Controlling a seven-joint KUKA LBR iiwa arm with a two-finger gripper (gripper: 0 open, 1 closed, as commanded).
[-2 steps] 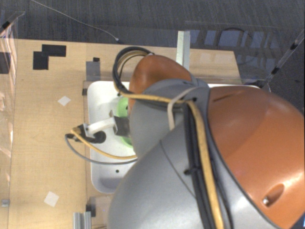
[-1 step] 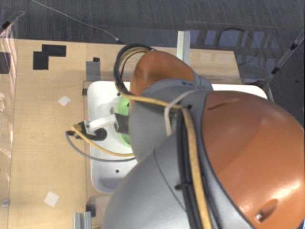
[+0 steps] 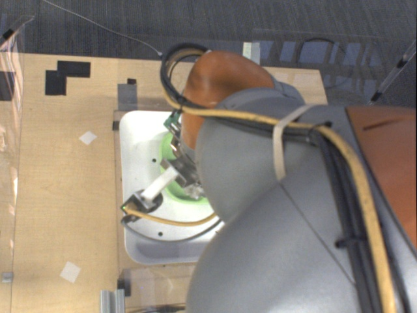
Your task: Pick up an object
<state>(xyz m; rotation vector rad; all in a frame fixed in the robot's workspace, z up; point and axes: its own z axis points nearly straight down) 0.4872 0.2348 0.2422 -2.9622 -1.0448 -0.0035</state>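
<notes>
The grey arm with its orange band (image 3: 221,77) reaches down over the left white bin (image 3: 140,168) and covers most of it. A light green object (image 3: 189,193) lies in the bin under the wrist, largely hidden by the arm. The gripper (image 3: 186,168) sits directly above that green object, its metal parts partly visible at the arm's lower edge. A white bar (image 3: 156,189) with a dark end (image 3: 137,204) sticks out from the gripper toward the bin's left side.
A yellow cable (image 3: 176,222) loops across the bin floor from the dark end. The wooden bench (image 3: 58,175) lies to the left, with black markers (image 3: 65,75) at the back. The arm's body hides the right bin.
</notes>
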